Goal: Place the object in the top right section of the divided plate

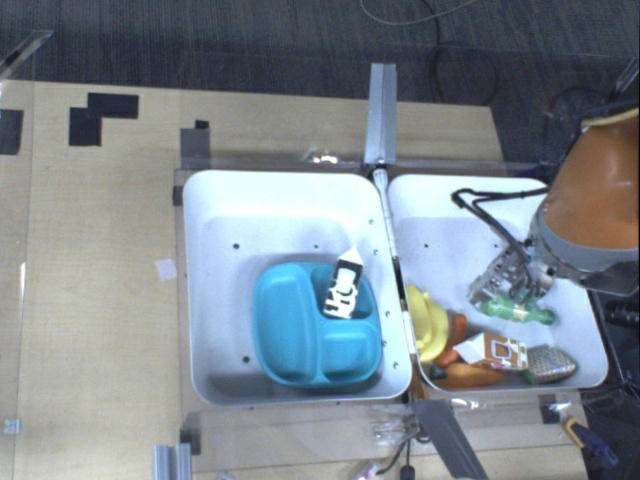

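Where dark carpet [200, 18] meets wooden bench [90, 318], fingers [507, 286] state unclear

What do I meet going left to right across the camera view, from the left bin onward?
Blue divided plate → black-and-white object in its top right section → yellow banana → orange carton → green bottle under the tool.
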Controlling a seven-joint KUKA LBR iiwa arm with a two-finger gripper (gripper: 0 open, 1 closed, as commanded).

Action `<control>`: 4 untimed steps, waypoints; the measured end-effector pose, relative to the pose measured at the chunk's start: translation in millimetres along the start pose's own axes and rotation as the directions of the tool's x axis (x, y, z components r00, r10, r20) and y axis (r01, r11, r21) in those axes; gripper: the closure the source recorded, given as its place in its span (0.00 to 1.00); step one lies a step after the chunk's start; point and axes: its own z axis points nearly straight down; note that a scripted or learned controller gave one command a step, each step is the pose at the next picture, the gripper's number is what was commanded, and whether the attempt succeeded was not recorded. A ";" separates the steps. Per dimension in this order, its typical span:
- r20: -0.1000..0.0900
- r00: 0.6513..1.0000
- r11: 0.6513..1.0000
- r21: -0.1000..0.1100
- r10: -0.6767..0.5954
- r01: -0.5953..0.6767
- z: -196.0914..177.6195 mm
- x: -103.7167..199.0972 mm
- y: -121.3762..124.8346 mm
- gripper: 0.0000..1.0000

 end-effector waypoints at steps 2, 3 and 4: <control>-0.008 0.998 0.998 0.006 -0.058 0.058 7.3 -10.8 -20.8 1.00; -0.008 0.984 0.984 0.005 -0.179 0.179 16.2 -22.4 -27.3 1.00; -0.011 0.947 0.947 0.003 -0.321 0.321 21.8 28.1 25.4 1.00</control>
